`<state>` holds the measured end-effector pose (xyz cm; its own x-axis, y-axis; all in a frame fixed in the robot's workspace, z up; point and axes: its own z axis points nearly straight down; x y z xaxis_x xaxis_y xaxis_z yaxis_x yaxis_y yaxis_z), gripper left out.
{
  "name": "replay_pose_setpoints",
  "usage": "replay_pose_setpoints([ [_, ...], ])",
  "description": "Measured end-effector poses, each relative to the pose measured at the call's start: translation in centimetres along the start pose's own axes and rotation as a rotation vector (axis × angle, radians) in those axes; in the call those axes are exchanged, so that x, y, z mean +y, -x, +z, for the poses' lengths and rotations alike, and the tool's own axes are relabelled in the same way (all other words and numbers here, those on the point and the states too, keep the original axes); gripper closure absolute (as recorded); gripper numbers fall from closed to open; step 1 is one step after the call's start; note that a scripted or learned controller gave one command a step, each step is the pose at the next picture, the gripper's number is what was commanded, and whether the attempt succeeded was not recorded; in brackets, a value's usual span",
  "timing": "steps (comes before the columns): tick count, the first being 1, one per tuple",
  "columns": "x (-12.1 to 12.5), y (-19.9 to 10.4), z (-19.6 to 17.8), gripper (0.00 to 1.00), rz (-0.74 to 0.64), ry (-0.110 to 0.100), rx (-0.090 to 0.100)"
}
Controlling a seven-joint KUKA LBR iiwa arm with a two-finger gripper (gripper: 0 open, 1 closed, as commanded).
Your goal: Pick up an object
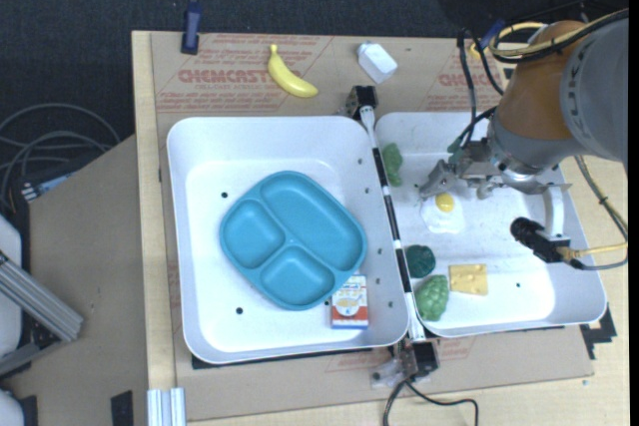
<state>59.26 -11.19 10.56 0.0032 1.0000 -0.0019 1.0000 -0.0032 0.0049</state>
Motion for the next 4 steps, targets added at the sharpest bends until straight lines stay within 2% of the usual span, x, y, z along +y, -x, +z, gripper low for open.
replay_pose_setpoints([
  [1,-0.59,0.03,2.14,0.00,-0.003,-0.008,0.003],
  [4,-0.99,0.54,2.11,0.00,-0.003,-0.005,0.002],
])
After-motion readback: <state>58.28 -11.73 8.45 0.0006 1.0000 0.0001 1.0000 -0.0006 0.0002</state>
